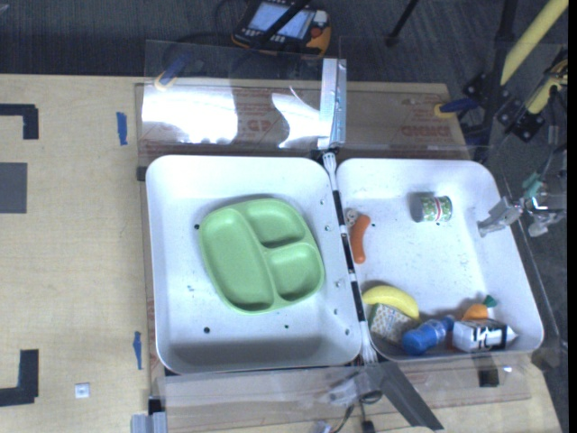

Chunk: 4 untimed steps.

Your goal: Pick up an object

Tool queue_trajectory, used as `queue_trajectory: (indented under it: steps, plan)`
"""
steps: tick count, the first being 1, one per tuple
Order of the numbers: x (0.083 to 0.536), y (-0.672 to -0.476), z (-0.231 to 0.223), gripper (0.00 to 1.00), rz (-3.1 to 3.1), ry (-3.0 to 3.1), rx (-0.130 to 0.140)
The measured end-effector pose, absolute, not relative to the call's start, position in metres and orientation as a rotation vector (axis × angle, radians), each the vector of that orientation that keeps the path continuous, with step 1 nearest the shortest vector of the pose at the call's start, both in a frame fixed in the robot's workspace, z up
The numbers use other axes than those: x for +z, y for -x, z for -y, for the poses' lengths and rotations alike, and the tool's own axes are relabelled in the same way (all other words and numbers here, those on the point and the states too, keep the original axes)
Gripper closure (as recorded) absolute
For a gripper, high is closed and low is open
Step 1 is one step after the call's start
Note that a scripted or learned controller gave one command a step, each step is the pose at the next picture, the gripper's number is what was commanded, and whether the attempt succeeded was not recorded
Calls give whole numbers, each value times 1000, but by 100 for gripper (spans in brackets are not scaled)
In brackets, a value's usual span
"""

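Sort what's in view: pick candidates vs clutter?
Pick candidates, right bin: can, carrot-like stick, banana, blue bottle, white bottle, small orange item.

Just lying about: green divided plate in left bin, handheld controller on floor, blue tape.

right bin [505,242] centre open, can [433,207] apart, clutter crowding near wall

1. Green plastic divided plate [261,255], three compartments, centre of left white bin [171,188].
2. Light wooden bench [72,242], black square marks at far left.
3. Handheld controller with lit screen [279,23], on dark floor, top centre.
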<state>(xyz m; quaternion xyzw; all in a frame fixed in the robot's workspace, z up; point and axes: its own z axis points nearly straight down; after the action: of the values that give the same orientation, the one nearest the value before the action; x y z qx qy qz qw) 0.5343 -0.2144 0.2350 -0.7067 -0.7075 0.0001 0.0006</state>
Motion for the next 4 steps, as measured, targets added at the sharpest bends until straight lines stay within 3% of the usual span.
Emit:
queue_trajectory:
  steps: [1, 2, 3, 4]
  plan:
    - [159, -607, 214, 0, 2284, 2160, -1]
    - [116, -637, 199, 0, 2253, 2222, -22]
    - [118, -640, 210, 0, 2350, 2111, -22]
    - [111, -671, 199, 0, 2395, 2064, -11]
